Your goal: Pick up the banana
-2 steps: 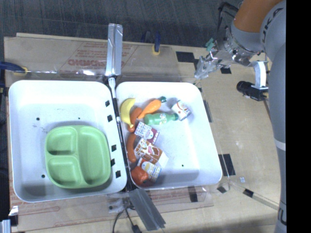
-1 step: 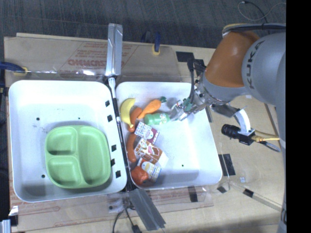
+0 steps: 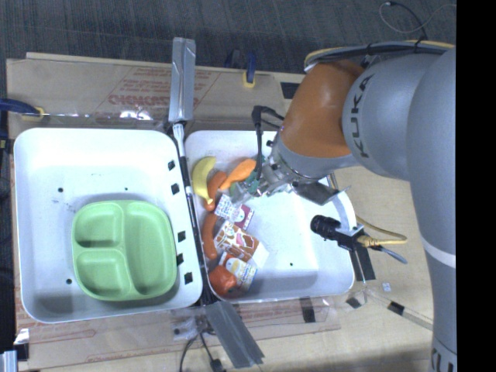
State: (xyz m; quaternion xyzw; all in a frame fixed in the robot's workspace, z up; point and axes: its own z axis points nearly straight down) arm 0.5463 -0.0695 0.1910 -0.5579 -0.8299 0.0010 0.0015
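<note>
1. Camera view, near edge: the right bin (image 3: 304, 242) holds a cluster of things along its left wall, and nearest of them is a red round fruit (image 3: 219, 280) in the near left corner.
2. Just beyond the fruit lie printed packets (image 3: 236, 242), one overlapping the next, running up the left side of the bin. An orange, elongated item (image 3: 208, 235) lies between them and the wall; what it is cannot be told.
3. Level with these, the left bin (image 3: 46, 169) holds a green divided tray (image 3: 124, 248), which sits flat on the bin floor towards the near side, apart from the walls.
4. Farther up the right bin, the banana (image 3: 202, 175) lies on the floor against the left wall, curved, with its far end pointing into the bin. It touches an orange piece just to its right, and a carrot (image 3: 242, 167) lies just beyond that, slanting away to the right.
5. The gripper (image 3: 260, 180) hangs low over the right end of the carrot, near the banana but not on it. The wrist covers it from above, so whether it is wide, narrow or gripping anything cannot be told.
6. The grey arm (image 3: 387, 107) with its orange band stretches above it from the right.
7. At the far side, a metal bar (image 3: 183, 76) stands between the bins, over brown cardboard (image 3: 116, 84).
</note>
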